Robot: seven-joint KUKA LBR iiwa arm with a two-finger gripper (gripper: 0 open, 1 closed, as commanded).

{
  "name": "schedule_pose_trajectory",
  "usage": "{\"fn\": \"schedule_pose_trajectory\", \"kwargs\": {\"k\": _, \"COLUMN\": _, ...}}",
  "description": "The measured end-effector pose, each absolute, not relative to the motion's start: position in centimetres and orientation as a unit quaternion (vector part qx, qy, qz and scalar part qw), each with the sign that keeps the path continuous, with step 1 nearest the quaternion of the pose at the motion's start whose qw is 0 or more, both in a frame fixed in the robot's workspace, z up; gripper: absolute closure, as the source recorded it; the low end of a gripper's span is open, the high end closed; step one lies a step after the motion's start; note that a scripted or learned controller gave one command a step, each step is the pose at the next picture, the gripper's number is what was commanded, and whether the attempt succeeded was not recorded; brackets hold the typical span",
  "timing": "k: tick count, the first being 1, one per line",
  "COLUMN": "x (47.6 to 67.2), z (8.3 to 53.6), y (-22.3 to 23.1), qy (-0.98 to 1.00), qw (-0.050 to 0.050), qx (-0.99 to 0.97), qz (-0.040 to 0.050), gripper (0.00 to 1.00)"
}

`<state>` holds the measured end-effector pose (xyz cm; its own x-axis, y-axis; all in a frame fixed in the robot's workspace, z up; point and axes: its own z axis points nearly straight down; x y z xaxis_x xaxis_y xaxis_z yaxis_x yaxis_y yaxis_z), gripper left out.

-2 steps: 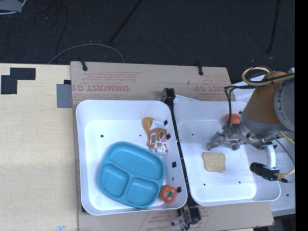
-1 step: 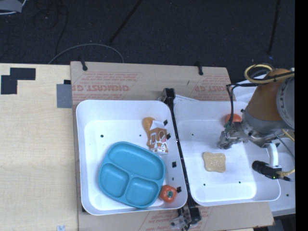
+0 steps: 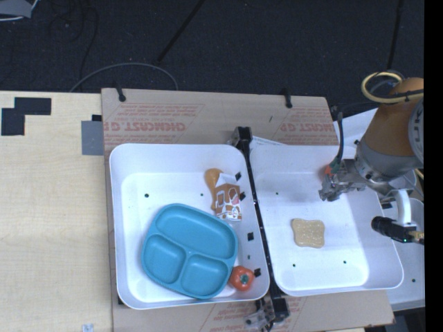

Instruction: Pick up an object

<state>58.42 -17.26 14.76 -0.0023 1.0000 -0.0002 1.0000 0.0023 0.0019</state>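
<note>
- Nearest the camera, at the lower edge of the left bin, a small red tomato-like toy sits just beside the corner of a blue divided plate, which lies flat and fills much of that bin's floor.
- A step farther back in the same bin, a small printed packet rests near the plate's upper right corner, with a tan, pear-shaped piece touching or just behind it (which one overlaps I cannot tell).
- In the right bin, a flat beige piece shaped like a slice of toast lies alone on the floor, roughly in the middle; I judge it the likeliest thing to pick.
- Farther back and to the right, the gripper hangs over the right bin's far right part; whether its jaws stand wide or narrow I cannot tell.
- The relation that counts: the toast lies toward the camera and slightly left of the gripper, near but apart, so the coming move would need a short shift that way before descending; the piece is nearly square, with no marked long axis.
</note>
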Motion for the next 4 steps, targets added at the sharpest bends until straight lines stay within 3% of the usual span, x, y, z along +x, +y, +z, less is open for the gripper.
{"fn": "schedule_pose_trajectory", "kwargs": {"k": 2, "x": 58.2, "z": 24.2, "y": -18.3, "qy": 0.708, "qw": 0.001, "qx": 0.706, "qz": 0.0004, "gripper": 1.0}}
{"fn": "schedule_pose_trajectory", "kwargs": {"k": 4, "x": 58.4, "z": 22.4, "y": -7.0, "qy": 0.709, "qw": -0.002, "qx": 0.705, "qz": -0.0006, "gripper": 1.0}}
